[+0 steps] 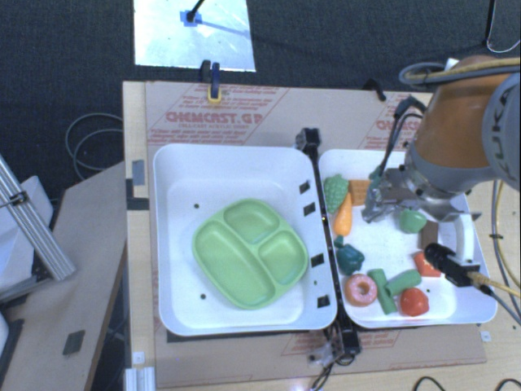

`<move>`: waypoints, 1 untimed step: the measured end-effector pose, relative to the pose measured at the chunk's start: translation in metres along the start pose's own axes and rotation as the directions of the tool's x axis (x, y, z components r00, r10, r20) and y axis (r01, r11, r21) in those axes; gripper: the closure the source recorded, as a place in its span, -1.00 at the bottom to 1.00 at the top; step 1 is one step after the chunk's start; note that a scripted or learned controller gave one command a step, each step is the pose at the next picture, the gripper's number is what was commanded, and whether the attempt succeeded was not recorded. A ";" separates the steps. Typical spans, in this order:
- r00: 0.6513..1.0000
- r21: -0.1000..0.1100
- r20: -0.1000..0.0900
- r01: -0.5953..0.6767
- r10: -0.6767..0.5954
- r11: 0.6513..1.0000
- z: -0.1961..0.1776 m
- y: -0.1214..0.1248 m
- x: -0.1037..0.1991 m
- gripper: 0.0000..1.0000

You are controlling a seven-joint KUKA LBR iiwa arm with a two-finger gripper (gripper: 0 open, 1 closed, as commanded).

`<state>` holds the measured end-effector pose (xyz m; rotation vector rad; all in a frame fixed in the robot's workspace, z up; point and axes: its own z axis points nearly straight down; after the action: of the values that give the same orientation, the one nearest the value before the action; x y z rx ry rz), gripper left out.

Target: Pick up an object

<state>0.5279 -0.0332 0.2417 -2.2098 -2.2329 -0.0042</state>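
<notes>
Clearly not done yet: gripper (376, 210) low over right bin (468, 306), jaw state impossible to tell; carrot (343, 215) just at nine o'clock of it, nothing visibly lifted.

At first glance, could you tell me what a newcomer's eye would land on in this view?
Probably the large light green divided plate, lying alone in the left bin. Next, the grey and orange arm reaching in from the right over the right bin, its gripper low among bright toy foods such as an orange carrot, a pink donut and a red tomato.
</notes>
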 end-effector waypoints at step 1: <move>1.000 0.001 0.001 -0.002 0.002 1.000 0.005 -0.009 0.044 1.00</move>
<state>0.5183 0.0104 0.2366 -2.2119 -2.2302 -0.0018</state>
